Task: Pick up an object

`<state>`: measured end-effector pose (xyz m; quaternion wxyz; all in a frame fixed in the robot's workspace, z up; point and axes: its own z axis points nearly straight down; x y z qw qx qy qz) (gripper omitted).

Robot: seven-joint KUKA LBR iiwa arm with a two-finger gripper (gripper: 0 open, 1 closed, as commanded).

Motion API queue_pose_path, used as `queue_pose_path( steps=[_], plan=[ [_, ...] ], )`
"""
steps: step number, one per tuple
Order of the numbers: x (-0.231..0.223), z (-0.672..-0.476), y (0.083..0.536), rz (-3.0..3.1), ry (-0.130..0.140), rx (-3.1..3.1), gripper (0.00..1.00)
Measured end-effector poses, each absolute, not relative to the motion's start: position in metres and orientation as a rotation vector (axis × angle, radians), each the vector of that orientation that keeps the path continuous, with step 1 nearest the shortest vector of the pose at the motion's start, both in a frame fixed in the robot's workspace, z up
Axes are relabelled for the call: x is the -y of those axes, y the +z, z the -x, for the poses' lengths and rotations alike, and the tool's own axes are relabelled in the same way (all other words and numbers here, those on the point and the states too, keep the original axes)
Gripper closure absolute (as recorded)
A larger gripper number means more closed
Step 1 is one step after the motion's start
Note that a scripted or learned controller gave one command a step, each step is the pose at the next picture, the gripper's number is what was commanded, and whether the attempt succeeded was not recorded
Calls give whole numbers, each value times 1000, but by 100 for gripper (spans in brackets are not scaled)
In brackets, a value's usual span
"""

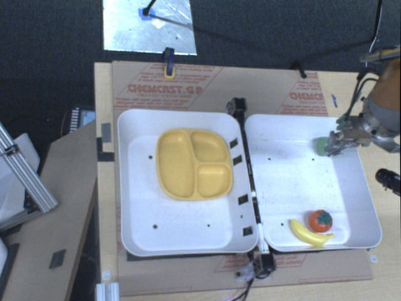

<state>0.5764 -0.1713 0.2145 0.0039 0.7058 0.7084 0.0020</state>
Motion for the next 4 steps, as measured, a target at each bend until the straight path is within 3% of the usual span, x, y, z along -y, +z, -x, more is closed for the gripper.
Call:
queue_pose_path(
  steps=[1,4],
  plan=[
    [172,-578,248,-2213,4,-2222,100],
    [21,-608,256,-2209,5,-2232,100]
  ],
)
